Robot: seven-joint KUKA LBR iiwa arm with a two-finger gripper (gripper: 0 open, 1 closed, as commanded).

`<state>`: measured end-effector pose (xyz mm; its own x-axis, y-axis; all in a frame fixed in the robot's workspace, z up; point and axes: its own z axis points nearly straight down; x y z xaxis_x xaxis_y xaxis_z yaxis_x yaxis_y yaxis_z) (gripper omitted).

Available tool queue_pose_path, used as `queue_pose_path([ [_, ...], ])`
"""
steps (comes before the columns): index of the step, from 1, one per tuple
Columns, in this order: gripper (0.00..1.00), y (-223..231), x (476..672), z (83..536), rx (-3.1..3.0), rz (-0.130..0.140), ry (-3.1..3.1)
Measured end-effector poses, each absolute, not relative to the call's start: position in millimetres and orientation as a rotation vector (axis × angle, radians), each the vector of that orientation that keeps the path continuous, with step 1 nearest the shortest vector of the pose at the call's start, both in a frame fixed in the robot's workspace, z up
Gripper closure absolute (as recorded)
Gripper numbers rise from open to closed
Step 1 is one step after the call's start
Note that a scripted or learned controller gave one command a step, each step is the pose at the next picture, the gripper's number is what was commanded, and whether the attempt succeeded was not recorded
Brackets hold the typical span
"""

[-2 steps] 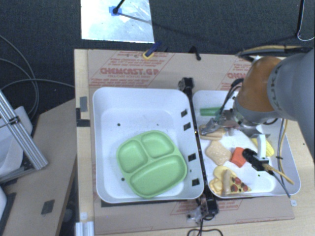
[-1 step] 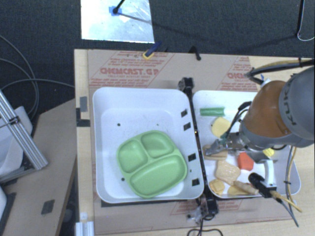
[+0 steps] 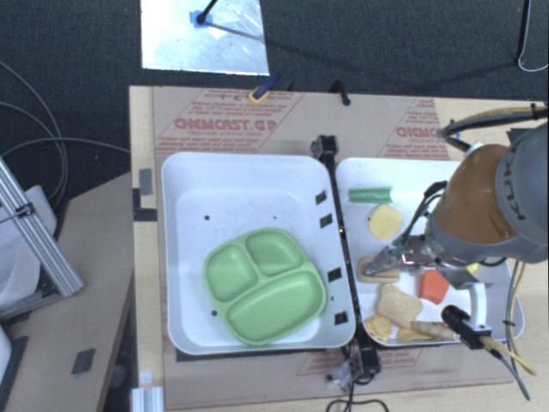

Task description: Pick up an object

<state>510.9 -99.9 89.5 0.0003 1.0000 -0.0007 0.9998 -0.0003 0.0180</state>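
My gripper (image 3: 401,257) hangs low over the middle of the right bin (image 3: 403,170), with the grey and orange arm reaching in from the right. Its tip is right at a flat brown piece (image 3: 376,272) lying beside the bin's left wall; I cannot see whether it touches or holds the piece. Around it lie a round yellow piece (image 3: 385,222), a green stick (image 3: 370,196), an orange block (image 3: 433,287), a tan slab (image 3: 400,304) and pale yellow sticks (image 3: 412,331). The arm hides the bin's right part.
The left bin (image 3: 249,166) holds a green divided plate (image 3: 265,284) in its front half. A black divider with clips (image 3: 336,230) runs between the bins. Brown cardboard (image 3: 223,123) lies under both bins on the bench.
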Motion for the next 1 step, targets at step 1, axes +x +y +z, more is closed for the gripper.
queue_pose_path([
  [1, 1.00, -99.8, 511.5, 99.5, 2.211, 0.020, 2.211],
])
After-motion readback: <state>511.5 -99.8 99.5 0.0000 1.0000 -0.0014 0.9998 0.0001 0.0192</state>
